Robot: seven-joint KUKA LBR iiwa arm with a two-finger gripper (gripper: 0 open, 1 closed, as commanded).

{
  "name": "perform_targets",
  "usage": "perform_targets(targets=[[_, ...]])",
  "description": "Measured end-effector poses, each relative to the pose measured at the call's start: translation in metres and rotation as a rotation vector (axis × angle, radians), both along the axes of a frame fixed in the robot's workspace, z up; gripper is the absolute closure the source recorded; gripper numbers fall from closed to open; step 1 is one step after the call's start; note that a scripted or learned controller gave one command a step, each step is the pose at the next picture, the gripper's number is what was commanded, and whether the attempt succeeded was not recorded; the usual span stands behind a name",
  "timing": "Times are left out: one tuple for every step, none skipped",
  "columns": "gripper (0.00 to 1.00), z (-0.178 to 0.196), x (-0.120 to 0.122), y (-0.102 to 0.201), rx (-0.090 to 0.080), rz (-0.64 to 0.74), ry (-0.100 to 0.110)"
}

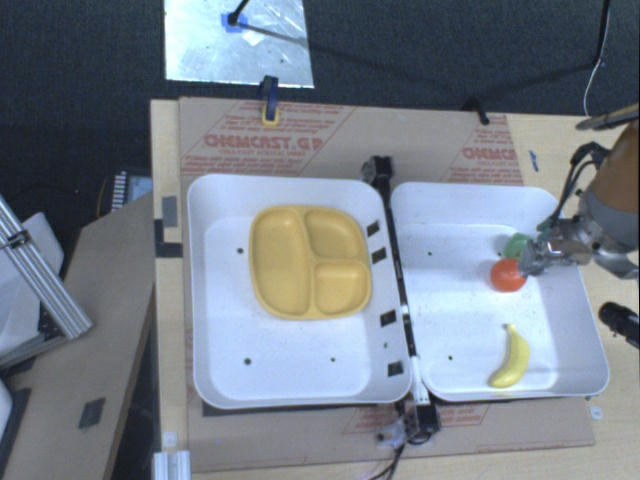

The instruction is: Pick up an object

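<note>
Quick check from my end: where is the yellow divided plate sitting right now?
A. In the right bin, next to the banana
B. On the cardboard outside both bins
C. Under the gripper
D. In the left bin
D: the yellow divided plate lies flat in the left bin, while the banana and the gripper are over in the right bin.

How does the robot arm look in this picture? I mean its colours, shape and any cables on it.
The arm enters from the right: a rounded grey body with an orange band above the wrist. Thin dark cables loop beside it. Its pincer is a small block of grey metal with dark parts, over the right bin.
</note>
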State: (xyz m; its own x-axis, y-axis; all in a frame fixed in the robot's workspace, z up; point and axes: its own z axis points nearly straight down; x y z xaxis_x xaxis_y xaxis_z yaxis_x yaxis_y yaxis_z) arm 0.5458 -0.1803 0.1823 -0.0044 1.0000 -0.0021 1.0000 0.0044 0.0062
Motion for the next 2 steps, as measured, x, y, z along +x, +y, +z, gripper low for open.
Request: perform_targets(targets=[[1.00,0.046,0.001,-0.007,0.000,0.000,0.000],[1.00,0.048,0.003,0.055,0.003,0.006,0.004]])
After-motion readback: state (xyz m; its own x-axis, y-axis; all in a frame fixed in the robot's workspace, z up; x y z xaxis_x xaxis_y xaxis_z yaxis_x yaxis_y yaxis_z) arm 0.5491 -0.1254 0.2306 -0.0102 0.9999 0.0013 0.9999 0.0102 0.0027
